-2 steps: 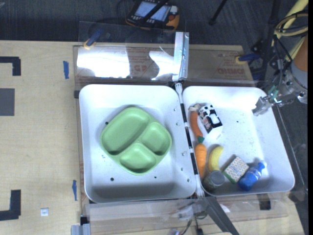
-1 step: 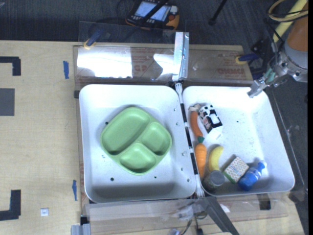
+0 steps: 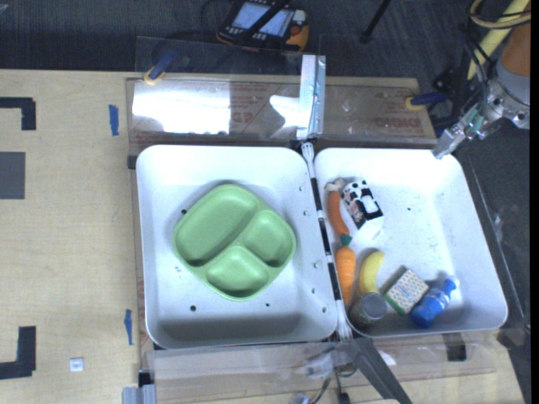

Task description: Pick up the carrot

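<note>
From above, the carrot (image 3: 345,273) lies lengthwise along the left wall of the right bin (image 3: 421,188), touching a yellow banana (image 3: 369,272) on its right, with a second orange piece (image 3: 337,211) just beyond it. That crowding probably leaves little room for a grip. The claw (image 3: 448,144) hovers over the bin's far right corner, well apart from the carrot, touching nothing; whether it is wide or narrow I cannot tell.
</note>
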Available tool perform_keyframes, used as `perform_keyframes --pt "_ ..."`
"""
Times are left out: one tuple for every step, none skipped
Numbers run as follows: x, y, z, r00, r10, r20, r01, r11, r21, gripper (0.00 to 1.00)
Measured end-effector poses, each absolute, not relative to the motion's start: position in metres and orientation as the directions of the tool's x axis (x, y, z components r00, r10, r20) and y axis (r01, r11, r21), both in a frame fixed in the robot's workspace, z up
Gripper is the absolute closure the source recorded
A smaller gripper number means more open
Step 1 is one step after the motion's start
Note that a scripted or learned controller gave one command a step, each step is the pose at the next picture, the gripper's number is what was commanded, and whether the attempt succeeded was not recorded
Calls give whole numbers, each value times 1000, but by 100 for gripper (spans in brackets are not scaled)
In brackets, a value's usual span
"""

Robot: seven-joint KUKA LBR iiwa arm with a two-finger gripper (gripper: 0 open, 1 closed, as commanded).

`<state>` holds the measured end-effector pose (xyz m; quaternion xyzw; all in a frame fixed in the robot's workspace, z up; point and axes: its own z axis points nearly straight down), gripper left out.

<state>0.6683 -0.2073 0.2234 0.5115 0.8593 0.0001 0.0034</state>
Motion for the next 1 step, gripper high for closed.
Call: perform_keyframes --pt "667 -219 198 -573 819 -2 819 573 1 100"
